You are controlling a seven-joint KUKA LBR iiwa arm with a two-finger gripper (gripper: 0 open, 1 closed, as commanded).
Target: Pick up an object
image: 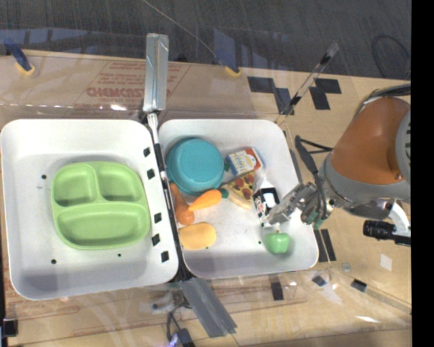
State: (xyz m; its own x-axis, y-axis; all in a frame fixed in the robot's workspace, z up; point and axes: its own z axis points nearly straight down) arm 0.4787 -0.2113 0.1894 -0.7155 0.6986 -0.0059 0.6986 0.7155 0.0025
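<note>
I see the arm [369,157] reaching in from the right, its orange band above the right bin's [202,266] edge and the wrist angled down and leftward. The gripper [278,215] sits low over the bin's right side, just above a green apple [278,243] and beside a small black-and-white carton [263,199]. I cannot tell how its pincer stands, and nothing is visibly pinched.

Red print on the sheet behind the bins appears reversed and is unreadable to me.

The right bin also holds a teal bowl [195,165], an orange carrot [206,199], a yellow fruit [197,235], a pizza slice [242,190] and a small packet [244,162]. The left bin [22,266] holds a green divided tray [100,204].
</note>
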